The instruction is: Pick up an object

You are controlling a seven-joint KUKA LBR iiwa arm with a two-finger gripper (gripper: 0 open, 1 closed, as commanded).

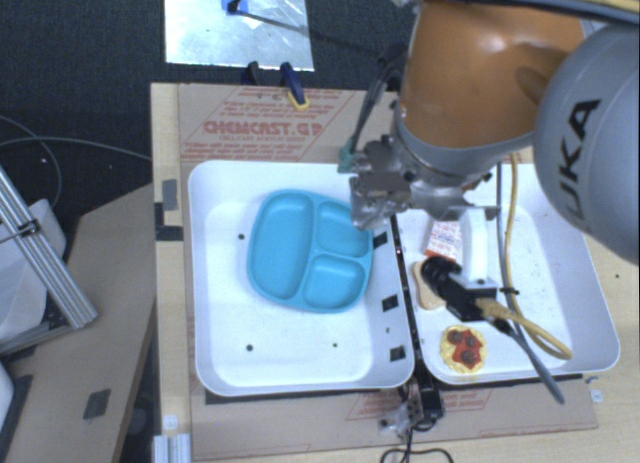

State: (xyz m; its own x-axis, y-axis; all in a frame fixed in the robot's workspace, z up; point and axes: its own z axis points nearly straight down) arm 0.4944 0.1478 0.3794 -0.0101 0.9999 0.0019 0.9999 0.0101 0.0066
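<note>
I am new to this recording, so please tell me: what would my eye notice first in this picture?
First, the large orange band of the arm, filling the upper right above the bins. Next, the blue divided plate lying in the left bin, with the hand at its right edge. In the right bin, a small toy pizza lies near the front.

light falls bright and even from above. my orange band (480, 61) carries a soft white glare, the foil sheet (237, 11) glints, and my near bulk looks slightly blurred.
</note>
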